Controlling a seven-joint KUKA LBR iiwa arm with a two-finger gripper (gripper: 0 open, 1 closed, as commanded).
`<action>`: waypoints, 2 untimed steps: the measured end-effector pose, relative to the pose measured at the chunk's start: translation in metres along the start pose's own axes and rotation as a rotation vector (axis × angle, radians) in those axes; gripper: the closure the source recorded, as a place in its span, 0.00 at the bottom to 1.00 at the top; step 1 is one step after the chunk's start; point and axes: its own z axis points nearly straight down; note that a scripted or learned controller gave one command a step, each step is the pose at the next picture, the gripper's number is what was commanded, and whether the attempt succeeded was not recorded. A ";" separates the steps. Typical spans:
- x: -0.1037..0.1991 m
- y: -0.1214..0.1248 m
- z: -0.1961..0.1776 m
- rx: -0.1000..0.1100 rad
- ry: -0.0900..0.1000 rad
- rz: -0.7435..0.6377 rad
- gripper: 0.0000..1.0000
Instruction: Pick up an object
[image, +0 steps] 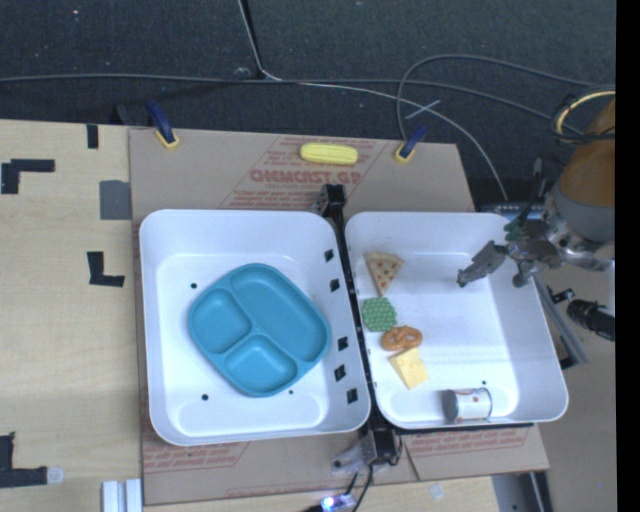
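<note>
- We see the gripper (497, 264) over the far right part of the right bin (520, 395), at the end of the grey arm (585, 215) coming in from the right.
- Its two dark fingers stand apart, one reaching toward the bin's middle, the other near the right rim. Nothing sits between them.
- No target is named, so we judge by reach. All loose items lie to the gripper's left or nearer the camera than it.
- The can (467, 404), a small cylinder with a silver body and dark end, lies on its side by the bin's near wall, below and slightly left of the gripper. Its long axis runs left to right.
- The cracker (384, 270), a tan triangle with speckles, lies well to the gripper's left, about level with it, by the divider between the bins.
- Just nearer the camera than the cracker, in a column: a green bumpy round piece (378, 314), a brown pretzel (401, 338), a pale yellow cheese block (409, 369). The pretzel and cheese nearly touch.
- We judge the coming move needs travel left, or toward the camera for the can, then a descent.
- Beyond the divider, the left bin (160, 300) holds a blue plate (259, 328) with three sections.
- A yellow corn-like piece (328, 154) lies on the cardboard behind both bins, well apart from the gripper.
</note>
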 end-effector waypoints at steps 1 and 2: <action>0.001 0.003 -0.008 -0.013 -0.003 -0.004 0.00; -0.001 0.013 0.048 -0.010 -0.003 -0.005 0.00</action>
